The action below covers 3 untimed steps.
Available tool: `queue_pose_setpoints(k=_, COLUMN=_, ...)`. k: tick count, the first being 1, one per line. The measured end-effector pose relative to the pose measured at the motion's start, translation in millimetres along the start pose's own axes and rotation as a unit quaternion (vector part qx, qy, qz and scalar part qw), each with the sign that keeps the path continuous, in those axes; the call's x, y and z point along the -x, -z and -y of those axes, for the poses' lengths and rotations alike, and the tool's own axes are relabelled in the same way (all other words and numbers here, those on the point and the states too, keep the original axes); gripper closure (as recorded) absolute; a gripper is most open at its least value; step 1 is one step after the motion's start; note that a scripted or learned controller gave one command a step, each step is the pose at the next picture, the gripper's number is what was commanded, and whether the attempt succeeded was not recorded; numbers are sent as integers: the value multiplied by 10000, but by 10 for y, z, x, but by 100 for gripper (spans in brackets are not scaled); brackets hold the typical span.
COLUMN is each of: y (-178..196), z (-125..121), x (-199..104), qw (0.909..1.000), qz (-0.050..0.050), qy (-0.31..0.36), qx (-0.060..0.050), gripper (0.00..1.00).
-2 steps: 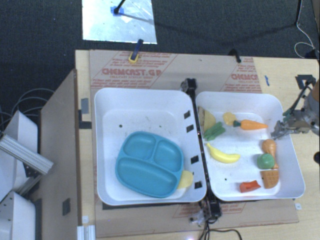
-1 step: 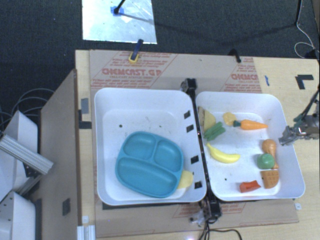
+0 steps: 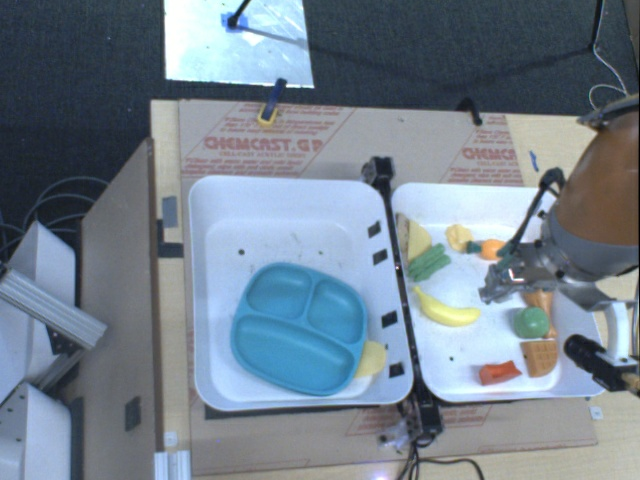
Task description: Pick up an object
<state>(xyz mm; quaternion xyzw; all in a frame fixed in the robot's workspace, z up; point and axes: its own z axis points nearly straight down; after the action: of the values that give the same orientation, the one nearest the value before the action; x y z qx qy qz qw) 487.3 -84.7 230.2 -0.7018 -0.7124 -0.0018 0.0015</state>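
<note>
The right bin (image 3: 440, 388) holds several toy foods: a yellow banana (image 3: 447, 311), a green bean pod (image 3: 428, 261), a pale yellow wedge (image 3: 413, 236), a small yellow piece (image 3: 458, 236), an orange carrot (image 3: 490, 248), a green ball (image 3: 531, 321), a tan waffle-like piece (image 3: 541, 356) and a red piece (image 3: 499, 372). My gripper (image 3: 500, 285) hangs low over the middle right of this bin, just right of the banana and up-left of the green ball. An orange piece (image 3: 539, 301) lies partly under the gripper's body.
The left bin (image 3: 215, 268) holds a blue divided plate (image 3: 298, 328) with a small yellow item (image 3: 371, 358) at its lower right corner. A black divider (image 3: 398, 278) joins the two bins. The arm's grey and orange body (image 3: 605, 208) covers the right bin's right side.
</note>
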Motion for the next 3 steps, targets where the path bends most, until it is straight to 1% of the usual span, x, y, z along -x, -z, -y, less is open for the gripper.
queue_pose_setpoints(k=1, y=15, z=-16, x=-1253, qw=10000, qz=-1, qy=10, qx=8, gripper=100)
queue_pose_setpoints(k=2, y=-210, z=-16, x=-2253, qw=10000, qz=2, qy=-1, qx=-6, gripper=100)
queue_pose_setpoints(k=3, y=-480, z=-300, x=-1397, qw=9999, qz=37, qy=-106, qx=-2, gripper=100)
